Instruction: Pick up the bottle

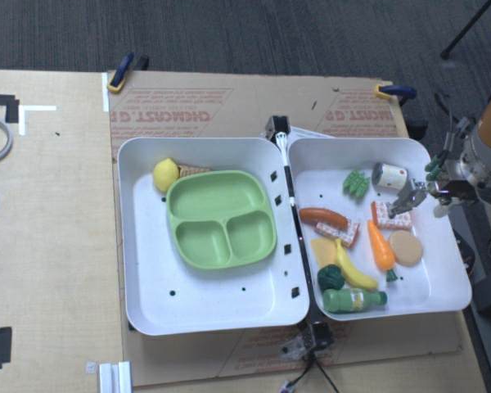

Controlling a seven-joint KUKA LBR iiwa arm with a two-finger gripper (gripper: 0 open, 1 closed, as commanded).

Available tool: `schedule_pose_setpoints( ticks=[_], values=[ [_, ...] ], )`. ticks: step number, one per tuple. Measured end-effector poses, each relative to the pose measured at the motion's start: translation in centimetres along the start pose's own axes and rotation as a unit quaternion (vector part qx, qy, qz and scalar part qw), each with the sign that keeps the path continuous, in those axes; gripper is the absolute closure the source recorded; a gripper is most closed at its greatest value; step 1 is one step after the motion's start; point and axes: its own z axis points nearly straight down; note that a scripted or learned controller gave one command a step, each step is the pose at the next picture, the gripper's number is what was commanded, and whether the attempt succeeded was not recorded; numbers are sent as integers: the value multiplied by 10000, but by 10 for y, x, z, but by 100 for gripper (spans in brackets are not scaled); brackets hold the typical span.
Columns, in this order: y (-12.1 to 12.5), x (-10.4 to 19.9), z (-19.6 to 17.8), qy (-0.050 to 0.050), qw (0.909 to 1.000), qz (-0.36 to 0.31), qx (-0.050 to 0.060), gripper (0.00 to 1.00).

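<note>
The green bottle (354,300) lies on its side at the near edge of the right bin (442,289), just below the banana (353,270), long axis running left-right with its cap to the right. The claw (405,197) hangs above the bin's far right part, down-left toward the bottle; whether it is apart or together I cannot tell

The bottle (356,300) lies against the right bin's (442,289) front wall, crowded by broccoli (331,277) and banana (353,270), with bare floor to its right.
</note>
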Motion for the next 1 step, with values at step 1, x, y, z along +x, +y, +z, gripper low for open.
schedule_pose_setpoints(
  ticks=[1],
  values=[
    [0, 0, -9, -4, 10000, 2, 2, 100]
  ],
)
